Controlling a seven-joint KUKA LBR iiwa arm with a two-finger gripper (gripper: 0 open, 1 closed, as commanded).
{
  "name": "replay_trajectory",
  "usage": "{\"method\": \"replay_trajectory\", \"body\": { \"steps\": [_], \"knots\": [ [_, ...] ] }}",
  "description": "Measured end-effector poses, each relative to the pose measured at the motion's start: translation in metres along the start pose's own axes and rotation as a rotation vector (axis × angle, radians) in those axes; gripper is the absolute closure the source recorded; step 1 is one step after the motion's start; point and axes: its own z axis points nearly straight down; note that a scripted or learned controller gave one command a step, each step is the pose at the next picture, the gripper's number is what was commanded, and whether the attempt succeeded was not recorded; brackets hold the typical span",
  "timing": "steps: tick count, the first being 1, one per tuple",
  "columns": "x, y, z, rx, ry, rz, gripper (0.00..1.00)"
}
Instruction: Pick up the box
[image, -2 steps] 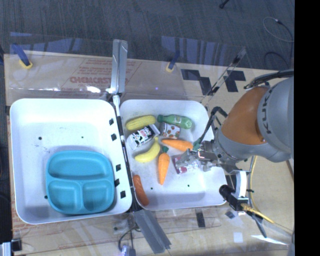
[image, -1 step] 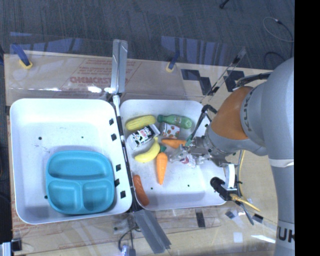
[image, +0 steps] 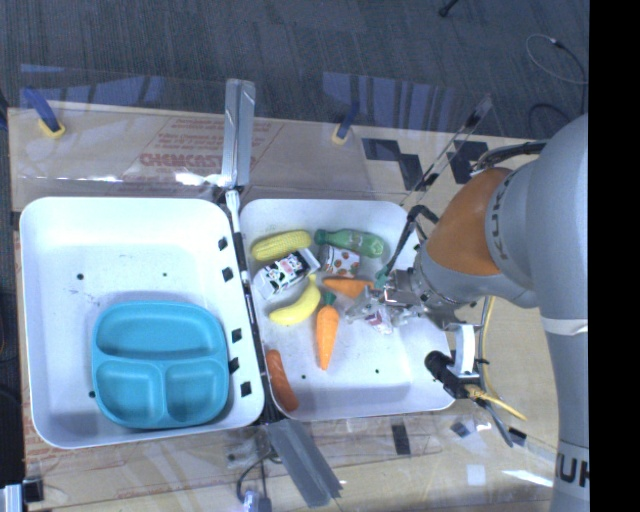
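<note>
Camera view: small white printed carton box (image: 285, 271) lies in right white bin (image: 400, 385), between two yellow bananas. Gripper (image: 385, 305) low near orange carrot (image: 326, 337), well apart; jaw state unreadable. Approach step; next, shift leftward.

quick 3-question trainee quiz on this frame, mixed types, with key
1. True or false: the blue divided tray lies in the right bin.
2. Which thing lies nearest the gripper? A) the small carrot B) the hot dog C) the upper banana
3. Fill in: the black-and-white box lies between two ____.

Key: 1 false, it is in the left bin. 2 A. 3 bananas.
</note>
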Motion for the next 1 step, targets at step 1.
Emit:
{"method": "replay_trajectory", "body": {
  "steps": [1],
  "knots": [
    [0.04,0.0493,-0.1018,0.004,0.002,0.121,1.0]
  ]
}}
